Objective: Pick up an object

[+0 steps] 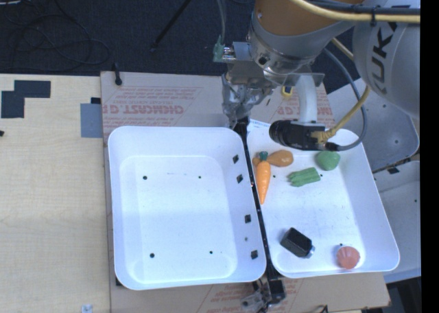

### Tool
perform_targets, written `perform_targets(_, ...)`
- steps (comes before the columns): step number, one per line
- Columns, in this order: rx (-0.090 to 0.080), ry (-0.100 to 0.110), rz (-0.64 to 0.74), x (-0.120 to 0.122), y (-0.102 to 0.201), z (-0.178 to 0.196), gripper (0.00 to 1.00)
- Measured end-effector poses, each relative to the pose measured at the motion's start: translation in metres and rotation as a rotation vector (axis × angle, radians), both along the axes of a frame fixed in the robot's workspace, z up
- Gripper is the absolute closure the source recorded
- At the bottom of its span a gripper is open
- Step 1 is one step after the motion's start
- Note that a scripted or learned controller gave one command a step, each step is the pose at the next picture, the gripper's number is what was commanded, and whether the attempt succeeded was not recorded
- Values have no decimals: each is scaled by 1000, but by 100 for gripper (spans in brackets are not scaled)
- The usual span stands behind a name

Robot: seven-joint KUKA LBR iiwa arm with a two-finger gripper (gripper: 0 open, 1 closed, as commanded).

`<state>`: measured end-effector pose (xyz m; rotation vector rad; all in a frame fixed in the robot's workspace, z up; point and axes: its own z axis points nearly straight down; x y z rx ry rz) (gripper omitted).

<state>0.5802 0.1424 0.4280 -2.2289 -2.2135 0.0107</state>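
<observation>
Orange carrot [262, 181] lies ungrasped in the bin [329, 212], just camera-ward of the pincer [239, 118], whose opening I cannot tell; the step looks like approach, and next it must centre over the carrot and descend.

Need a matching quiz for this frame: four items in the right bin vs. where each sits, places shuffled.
All in the right bin, places as the camera view sees them.
1 carrot
2 black block
3 pink ball
4 round green lump

A bottom-right corner
B along the left wall
C upper right, near the right wall
D lower middle of the floor

Pairs: 1-B, 2-D, 3-A, 4-C
</observation>
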Motion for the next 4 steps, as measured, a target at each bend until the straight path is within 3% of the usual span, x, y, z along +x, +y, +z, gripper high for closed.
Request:
perform_targets(1,3,2,13,-12,88,-35,100)
perform_targets(2,10,-16,11,-30,102,119,100)
perform_targets(3,2,1,9,-32,100,109,100)
perform_targets(4,2,0,9,-31,101,109,100)
